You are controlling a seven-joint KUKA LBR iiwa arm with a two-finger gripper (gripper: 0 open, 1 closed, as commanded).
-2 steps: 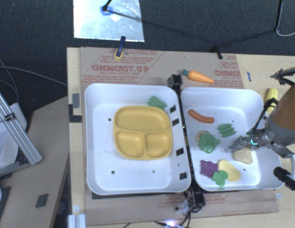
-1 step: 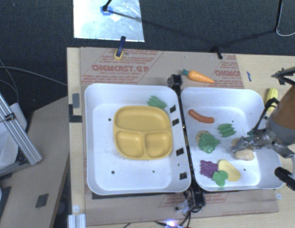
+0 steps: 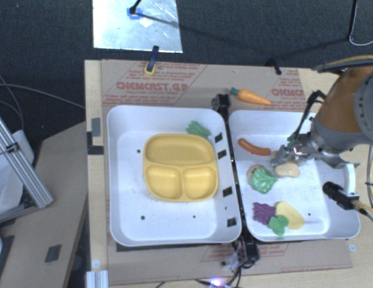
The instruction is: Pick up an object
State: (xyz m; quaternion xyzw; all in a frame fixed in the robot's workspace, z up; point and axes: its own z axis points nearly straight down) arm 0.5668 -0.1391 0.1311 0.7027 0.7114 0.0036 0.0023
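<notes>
In the right bin (image 3: 336, 221) my gripper (image 3: 286, 156) hangs low, just above a beige, potato-like piece (image 3: 288, 171) and just right of an orange-red sausage (image 3: 254, 147). A green lettuce piece (image 3: 262, 180) lies left of the beige piece. Nearer the front edge lie purple grapes (image 3: 264, 210), a small green piece (image 3: 277, 224) and a yellow piece (image 3: 291, 215). Nothing can be made out in the gripper's grasp.
The left bin (image 3: 123, 179) holds a yellow divided plate (image 3: 180, 167) and a green leafy piece (image 3: 198, 129) at its back right. An orange carrot (image 3: 250, 96) lies on the cardboard behind the bins. The arm's grey and orange body (image 3: 348, 116) overhangs the right bin's back right.
</notes>
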